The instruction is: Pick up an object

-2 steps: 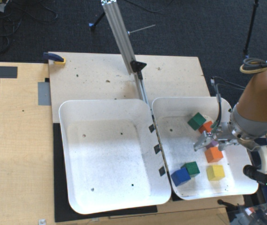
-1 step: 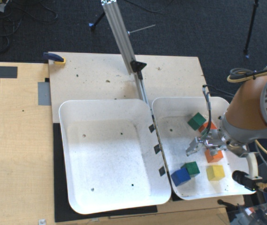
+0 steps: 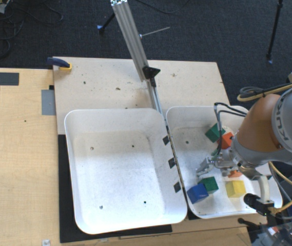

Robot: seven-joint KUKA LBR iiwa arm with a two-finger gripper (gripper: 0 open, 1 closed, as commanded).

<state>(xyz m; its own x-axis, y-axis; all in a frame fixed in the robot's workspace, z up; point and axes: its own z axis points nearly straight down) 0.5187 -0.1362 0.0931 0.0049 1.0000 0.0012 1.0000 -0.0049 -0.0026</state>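
My gripper [image 3: 206, 167] is low in the right bin [image 3: 187, 122], reaching in from the right. Its two metal fingers [image 3: 202, 171] stand slightly apart, open, with nothing between them. Just below the fingertips lies a dark green block [image 3: 210, 184], with a blue block [image 3: 197, 193] at its lower left. A yellow block [image 3: 235, 188] sits to the right of these. Above the gripper are a green block [image 3: 215, 133] and an orange-red block [image 3: 228, 140], partly hidden by the arm. A small orange piece [image 3: 234, 174] peeks out under the wrist.
The left bin [image 3: 84, 122] lies beside the right one, with black clips along the shared wall [image 3: 169, 147]. A slanted metal pole [image 3: 134, 40] rises behind the bins. Cables run along the right edge of the bench.
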